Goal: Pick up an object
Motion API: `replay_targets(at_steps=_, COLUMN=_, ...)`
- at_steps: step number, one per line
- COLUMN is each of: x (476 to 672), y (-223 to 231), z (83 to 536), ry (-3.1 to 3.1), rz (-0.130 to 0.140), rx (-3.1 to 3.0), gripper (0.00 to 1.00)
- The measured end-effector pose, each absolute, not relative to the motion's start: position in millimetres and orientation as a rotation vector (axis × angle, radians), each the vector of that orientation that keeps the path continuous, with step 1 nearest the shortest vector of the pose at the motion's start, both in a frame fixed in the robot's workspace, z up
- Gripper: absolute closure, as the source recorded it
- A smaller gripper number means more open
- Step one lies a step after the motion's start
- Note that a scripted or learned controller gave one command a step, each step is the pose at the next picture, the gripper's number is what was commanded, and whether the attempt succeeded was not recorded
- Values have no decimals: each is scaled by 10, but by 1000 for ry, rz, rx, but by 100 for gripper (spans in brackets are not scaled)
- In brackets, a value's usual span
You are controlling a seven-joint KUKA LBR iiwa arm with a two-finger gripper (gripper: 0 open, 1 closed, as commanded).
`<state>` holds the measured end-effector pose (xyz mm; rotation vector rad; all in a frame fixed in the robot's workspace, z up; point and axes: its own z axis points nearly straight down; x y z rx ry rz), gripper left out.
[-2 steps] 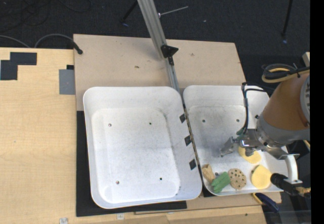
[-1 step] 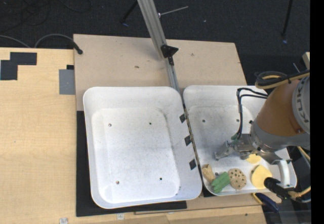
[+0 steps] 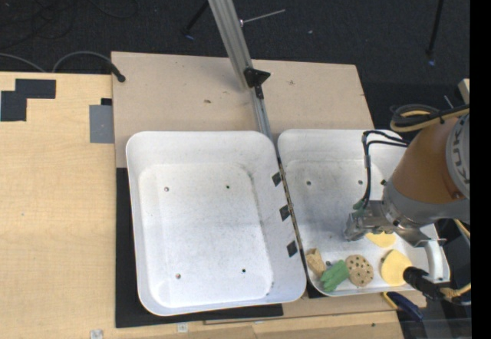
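right now my fingers [image 3: 359,225] hang low in the right bin [image 3: 322,157], toward the lower right of the frame, and i cannot tell whether they are open or closed. just beside them lies a yellow piece [image 3: 380,238]. lower along the bin's near edge sit a tan chunk [image 3: 314,261], a green object [image 3: 334,275], a round cookie [image 3: 358,270] and a second yellow piece [image 3: 393,267]. the left bin [image 3: 146,169] lies at lower centre on the counter [image 3: 54,199]
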<state>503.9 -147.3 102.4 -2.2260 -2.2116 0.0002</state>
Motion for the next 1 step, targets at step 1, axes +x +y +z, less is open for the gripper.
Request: replay_targets(at_steps=1, x=4999, y=-1425, z=1624, ry=-2223, rz=-2, rx=-2222, gripper=100)
